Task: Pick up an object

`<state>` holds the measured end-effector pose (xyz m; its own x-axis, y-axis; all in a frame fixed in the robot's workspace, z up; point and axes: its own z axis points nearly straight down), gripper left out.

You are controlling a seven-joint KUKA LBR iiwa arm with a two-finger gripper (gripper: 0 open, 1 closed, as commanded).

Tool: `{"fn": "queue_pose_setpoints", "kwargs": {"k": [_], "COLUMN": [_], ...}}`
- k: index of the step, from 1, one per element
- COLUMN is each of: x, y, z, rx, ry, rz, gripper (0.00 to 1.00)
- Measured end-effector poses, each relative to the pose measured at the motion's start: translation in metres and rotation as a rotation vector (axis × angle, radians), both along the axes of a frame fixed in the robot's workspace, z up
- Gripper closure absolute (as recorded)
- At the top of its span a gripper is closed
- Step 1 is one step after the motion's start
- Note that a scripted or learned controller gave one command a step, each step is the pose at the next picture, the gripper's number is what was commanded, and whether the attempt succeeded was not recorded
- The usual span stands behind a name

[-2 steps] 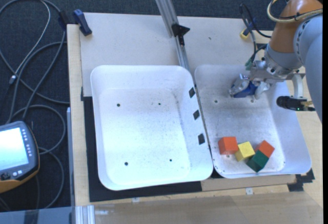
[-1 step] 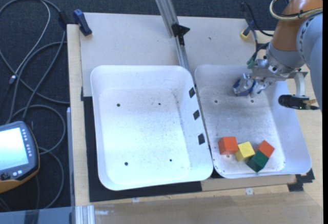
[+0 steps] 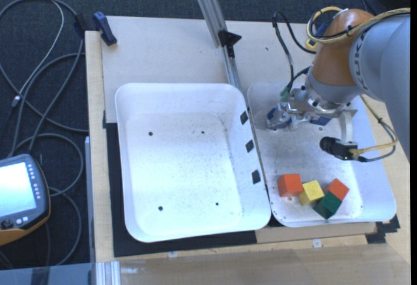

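No readable writing; end effector (image 3: 279, 119) over right bin (image 3: 381, 212), grip state impossible to tell

Grey arm (image 3: 384, 49), orange wrist band (image 3: 339, 49), black cables

Blue clamp (image 3: 104, 27), handheld screen (image 3: 19, 191), floor cables (image 3: 39, 55)

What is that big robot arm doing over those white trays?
The robot arm is trying to pick something up. It reaches in over the right bin, and its gripper hangs above the far part of that bin. Four little blocks sit together at the near end: an orange block, a yellow block, a green block and another orange-red block. None of them is in the gripper. The left bin sits beside it.
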<state>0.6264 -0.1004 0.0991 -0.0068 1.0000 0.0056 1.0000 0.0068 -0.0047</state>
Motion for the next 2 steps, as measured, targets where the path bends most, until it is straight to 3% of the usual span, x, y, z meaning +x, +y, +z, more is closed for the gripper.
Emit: {"fn": "queue_pose_setpoints", "kwargs": {"k": [1,2], "x": [0.001,0.032], "y": [-0.006,0.005], "z": [0.001,0.001], "rx": [-0.005,-0.006], "ry": [-0.004,-0.009], "rz": [-0.007,-0.004], "gripper": [0.00,0.00]}}
